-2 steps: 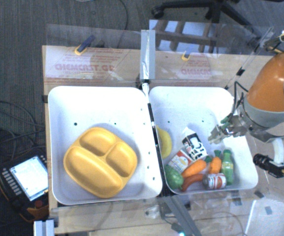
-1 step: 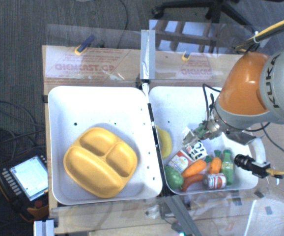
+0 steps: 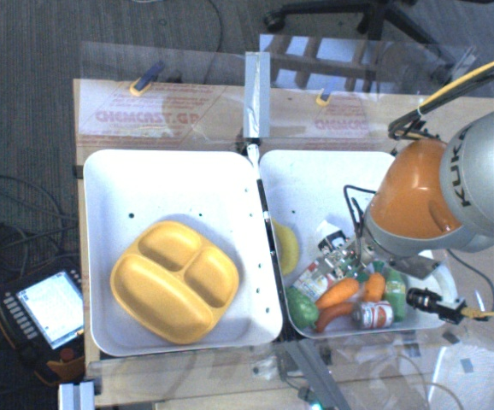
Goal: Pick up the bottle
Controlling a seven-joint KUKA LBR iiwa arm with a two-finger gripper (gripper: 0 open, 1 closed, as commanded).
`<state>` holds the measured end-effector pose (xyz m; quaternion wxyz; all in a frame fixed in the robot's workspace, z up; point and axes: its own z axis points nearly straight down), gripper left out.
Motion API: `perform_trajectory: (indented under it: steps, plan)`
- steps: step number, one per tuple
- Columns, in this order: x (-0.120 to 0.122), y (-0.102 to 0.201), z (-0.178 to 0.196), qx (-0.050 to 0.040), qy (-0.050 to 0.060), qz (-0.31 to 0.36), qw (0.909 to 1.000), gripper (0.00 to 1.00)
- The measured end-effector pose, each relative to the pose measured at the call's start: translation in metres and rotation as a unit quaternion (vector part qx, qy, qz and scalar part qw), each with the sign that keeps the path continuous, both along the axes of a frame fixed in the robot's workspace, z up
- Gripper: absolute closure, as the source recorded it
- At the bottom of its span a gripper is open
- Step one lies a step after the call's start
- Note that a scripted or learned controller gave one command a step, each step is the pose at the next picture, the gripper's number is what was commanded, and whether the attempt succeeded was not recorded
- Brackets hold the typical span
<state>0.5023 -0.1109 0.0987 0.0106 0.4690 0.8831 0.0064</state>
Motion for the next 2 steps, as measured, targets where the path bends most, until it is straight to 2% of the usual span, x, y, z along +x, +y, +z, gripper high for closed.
perform_trajectory:
  steps: [1,2]
  plan:
    - [0.049,-0.026,0.060,-0.0002,0.013,-0.086,0.9962,1.00]
    - [0.014,-0.029,0.021,-0.0020,0.009,0.086,0.9963,1.00]
